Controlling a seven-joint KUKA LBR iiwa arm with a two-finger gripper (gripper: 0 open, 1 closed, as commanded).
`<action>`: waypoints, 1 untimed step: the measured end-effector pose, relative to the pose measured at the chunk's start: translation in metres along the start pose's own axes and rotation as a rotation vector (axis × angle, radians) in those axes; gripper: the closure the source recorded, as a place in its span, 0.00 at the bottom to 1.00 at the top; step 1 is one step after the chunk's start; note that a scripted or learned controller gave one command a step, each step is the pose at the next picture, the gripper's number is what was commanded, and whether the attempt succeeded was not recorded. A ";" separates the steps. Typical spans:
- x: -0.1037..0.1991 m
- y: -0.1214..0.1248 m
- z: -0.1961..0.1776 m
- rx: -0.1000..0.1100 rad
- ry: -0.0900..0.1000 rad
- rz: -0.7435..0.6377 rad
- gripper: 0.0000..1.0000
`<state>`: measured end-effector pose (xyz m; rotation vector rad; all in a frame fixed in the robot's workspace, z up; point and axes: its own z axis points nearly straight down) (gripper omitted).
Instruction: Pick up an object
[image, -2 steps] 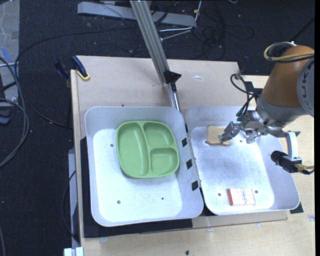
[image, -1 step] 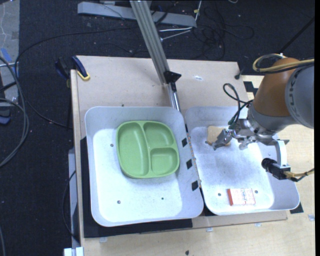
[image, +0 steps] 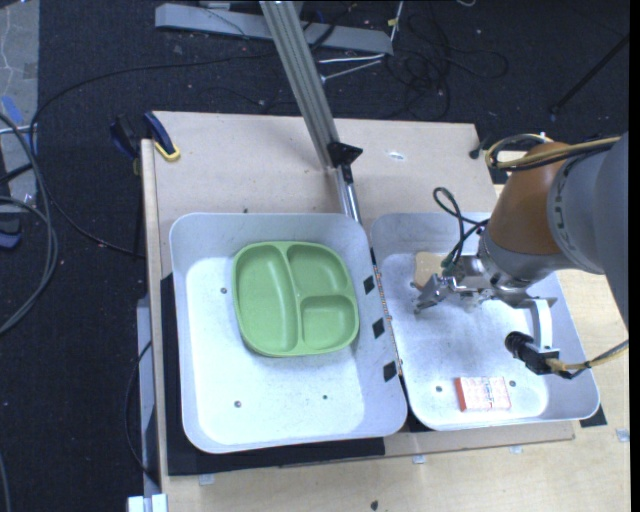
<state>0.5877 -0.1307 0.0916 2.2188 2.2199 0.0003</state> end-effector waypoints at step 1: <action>-0.001 0.001 -0.012 -0.002 -0.001 0.001 1.00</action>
